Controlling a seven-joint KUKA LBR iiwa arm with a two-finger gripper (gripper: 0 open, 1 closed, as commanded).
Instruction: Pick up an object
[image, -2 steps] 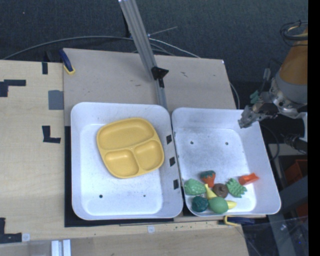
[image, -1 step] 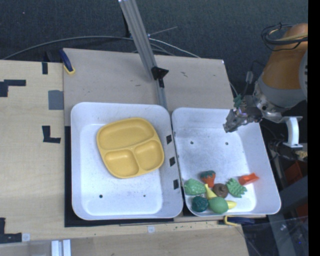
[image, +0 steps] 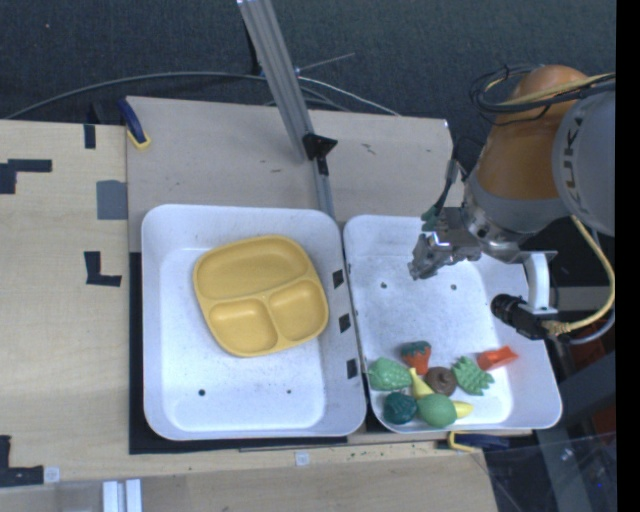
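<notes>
A heap of small toy foods lies at the near end of the right bin (image: 400, 245): a light green piece (image: 389, 376), an orange and green carrot-like piece (image: 417, 354), a brown round piece (image: 441, 380), a spiky green piece (image: 471, 374), a dark green ball (image: 401, 406), a green pear shape (image: 437, 410) and an orange-red piece (image: 497, 355). My gripper (image: 428, 258) hangs over the far half of the right bin, well away from the heap, with nothing visible between its fingers.
The left bin (image: 170, 330) holds a yellow divided plate (image: 261, 294). A slanted metal pole (image: 285, 90) crosses the bench behind the bins. Black cables and a black fitting (image: 515, 312) sit by the right bin's right rim.
</notes>
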